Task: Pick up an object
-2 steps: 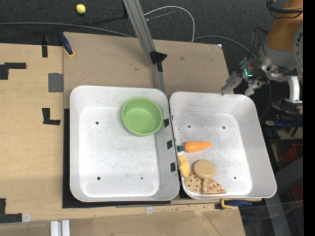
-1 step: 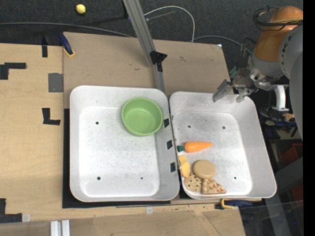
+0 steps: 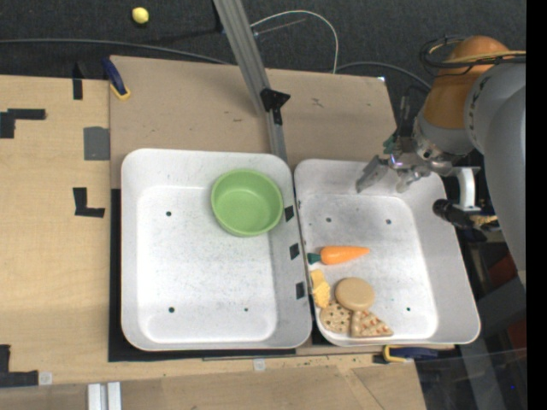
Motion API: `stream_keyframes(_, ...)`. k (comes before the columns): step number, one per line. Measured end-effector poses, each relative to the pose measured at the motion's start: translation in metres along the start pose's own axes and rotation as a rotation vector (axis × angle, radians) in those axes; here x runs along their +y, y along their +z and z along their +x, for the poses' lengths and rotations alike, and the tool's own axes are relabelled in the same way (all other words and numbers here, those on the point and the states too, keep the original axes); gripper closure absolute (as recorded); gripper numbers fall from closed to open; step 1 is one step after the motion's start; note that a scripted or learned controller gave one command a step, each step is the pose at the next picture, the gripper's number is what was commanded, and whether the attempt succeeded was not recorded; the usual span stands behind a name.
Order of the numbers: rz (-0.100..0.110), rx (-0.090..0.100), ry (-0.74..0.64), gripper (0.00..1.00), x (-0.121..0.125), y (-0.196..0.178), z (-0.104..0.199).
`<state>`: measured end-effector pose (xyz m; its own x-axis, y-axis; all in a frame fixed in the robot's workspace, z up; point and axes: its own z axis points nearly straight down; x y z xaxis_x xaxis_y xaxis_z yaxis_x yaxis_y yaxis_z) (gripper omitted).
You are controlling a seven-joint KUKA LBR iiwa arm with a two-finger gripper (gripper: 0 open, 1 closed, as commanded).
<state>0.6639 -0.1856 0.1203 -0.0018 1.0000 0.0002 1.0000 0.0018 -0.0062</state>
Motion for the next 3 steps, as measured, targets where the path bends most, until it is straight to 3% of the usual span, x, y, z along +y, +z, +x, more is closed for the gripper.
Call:
stream_keyframes(1, 0.003, -0.003, 0.001, 0.0, -0.001, 0.03, -0.001)
stream_keyframes(2, 0.002, -0.003, -0.001, 1.0, -0.001, 0.02, 0.0)
stream_keyframes(3, -0.012, -0.001, 0.001, 1.0, -0.006, -0.041, 0.003)
